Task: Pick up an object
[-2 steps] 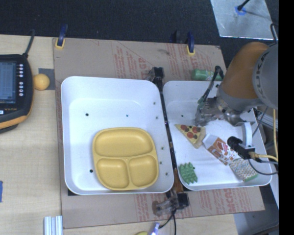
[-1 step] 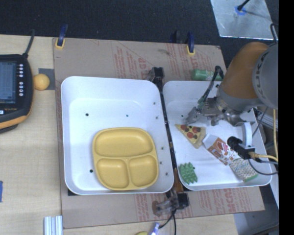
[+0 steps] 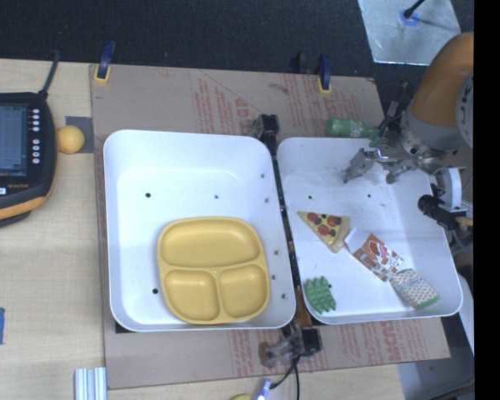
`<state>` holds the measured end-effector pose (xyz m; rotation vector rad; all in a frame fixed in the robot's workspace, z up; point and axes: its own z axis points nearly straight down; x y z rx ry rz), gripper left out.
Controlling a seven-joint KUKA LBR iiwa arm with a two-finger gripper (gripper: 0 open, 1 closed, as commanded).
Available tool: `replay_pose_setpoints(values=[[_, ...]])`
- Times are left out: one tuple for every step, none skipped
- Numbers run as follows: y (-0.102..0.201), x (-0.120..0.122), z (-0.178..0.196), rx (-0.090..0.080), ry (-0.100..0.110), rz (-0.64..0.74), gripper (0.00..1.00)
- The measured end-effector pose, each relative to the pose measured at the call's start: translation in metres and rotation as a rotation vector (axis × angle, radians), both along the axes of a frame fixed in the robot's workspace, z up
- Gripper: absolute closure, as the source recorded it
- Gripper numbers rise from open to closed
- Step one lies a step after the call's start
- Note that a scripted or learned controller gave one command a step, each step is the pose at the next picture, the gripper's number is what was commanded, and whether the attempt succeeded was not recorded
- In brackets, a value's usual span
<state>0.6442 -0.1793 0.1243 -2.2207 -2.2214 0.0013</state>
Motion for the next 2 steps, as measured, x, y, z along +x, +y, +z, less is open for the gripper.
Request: replay_pose_setpoints(values=[[0.063,-0.069,-0.031,-0.001,-0.001,0.004,0.00],[-0.028,0.004,-0.015,0.000,0.000,0.000,0.00]])
